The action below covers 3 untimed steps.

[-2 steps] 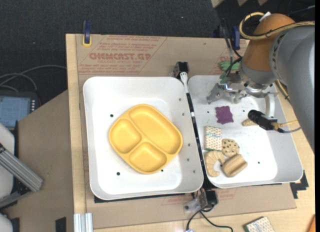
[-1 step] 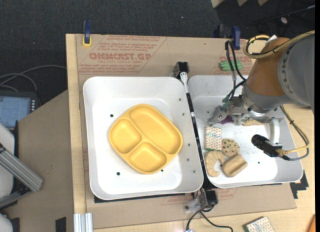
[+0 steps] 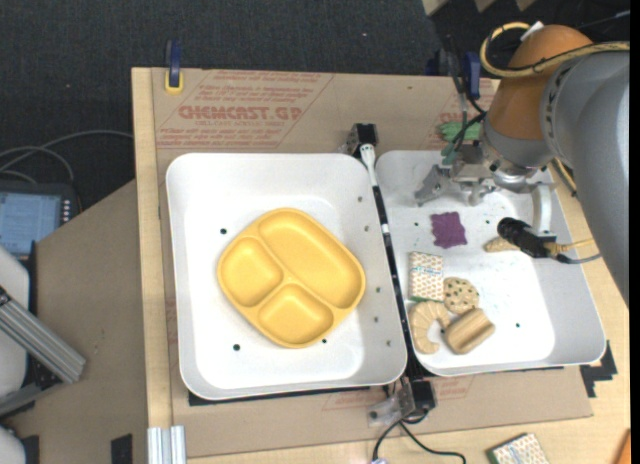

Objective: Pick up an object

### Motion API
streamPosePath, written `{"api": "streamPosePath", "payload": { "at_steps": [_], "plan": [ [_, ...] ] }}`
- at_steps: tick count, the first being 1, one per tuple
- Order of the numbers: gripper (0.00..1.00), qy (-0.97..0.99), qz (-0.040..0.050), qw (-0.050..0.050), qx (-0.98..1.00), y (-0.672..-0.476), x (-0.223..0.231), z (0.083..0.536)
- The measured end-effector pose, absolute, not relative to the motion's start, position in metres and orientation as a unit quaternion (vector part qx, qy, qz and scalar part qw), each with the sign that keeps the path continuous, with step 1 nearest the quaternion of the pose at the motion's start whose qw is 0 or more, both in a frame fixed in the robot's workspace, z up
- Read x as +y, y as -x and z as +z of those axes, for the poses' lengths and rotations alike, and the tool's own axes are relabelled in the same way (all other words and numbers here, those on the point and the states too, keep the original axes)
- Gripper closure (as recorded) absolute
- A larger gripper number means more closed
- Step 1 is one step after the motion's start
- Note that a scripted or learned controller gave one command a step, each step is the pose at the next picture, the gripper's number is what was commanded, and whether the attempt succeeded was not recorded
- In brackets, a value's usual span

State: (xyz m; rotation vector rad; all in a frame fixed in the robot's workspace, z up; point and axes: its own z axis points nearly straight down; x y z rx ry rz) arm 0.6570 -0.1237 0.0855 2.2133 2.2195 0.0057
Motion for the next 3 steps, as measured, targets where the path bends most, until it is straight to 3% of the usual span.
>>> {"api": "streamPosePath", "payload": {
  "at_steps": [1, 2, 3],
  "plan": [
    [0.0, -0.706, 0.0011, 0.002, 0.708, -0.667, -0.091, 0.085],
    [0.0, -0.708, -0.0018, -0.003, 0.706, -0.605, -0.118, 0.085],
    [0.0, -0.706, 0.0016, 0.004, 0.708, -0.669, -0.138, 0.086]
  ]
}}
